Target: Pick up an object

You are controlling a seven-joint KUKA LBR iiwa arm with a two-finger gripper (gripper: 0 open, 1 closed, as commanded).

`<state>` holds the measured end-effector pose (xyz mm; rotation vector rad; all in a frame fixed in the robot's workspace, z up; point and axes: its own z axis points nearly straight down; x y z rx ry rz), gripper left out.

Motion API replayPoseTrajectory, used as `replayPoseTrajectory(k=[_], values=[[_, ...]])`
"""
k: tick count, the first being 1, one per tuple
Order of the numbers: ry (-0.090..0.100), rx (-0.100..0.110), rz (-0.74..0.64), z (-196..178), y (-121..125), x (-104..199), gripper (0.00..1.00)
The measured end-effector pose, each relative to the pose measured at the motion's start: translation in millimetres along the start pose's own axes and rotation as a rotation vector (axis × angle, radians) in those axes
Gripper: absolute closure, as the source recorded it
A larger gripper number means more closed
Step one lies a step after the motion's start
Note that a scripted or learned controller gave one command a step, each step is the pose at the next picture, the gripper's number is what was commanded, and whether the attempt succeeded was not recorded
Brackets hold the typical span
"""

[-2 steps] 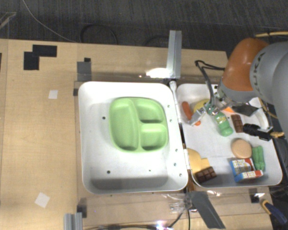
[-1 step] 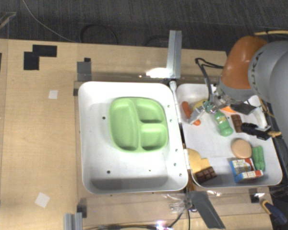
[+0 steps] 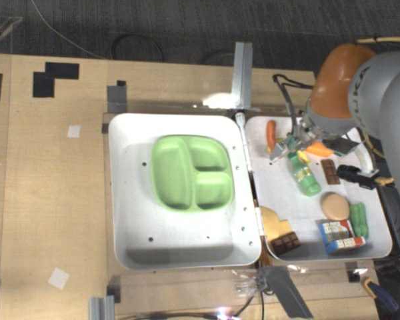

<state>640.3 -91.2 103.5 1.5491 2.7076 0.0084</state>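
My gripper [image 3: 288, 145] reaches in from the right and hangs low over the upper part of the right bin [image 3: 384, 245]. Its tip lies between a red-orange carrot-like stick [image 3: 271, 134] on its left and a small orange piece [image 3: 319, 150] on its right. A green bottle [image 3: 306, 177] lies just below the tip, its top end close to the gripper. I see nothing clearly held.
The right bin also holds a brown bar [image 3: 329, 172], a tan round bun [image 3: 335, 207], a green cucumber [image 3: 359, 220], a blue and red box [image 3: 341, 236], a yellow wedge [image 3: 272, 223] and a dark chocolate block [image 3: 285, 243]. A green divided tray [image 3: 190, 172] lies in the left bin [image 3: 130, 239].
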Motion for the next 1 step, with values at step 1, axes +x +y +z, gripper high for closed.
replayPoseTrajectory(k=[1], values=[[0.007, 0.0, 0.032, -106.2, 50.2, 17.1, 1.0]])
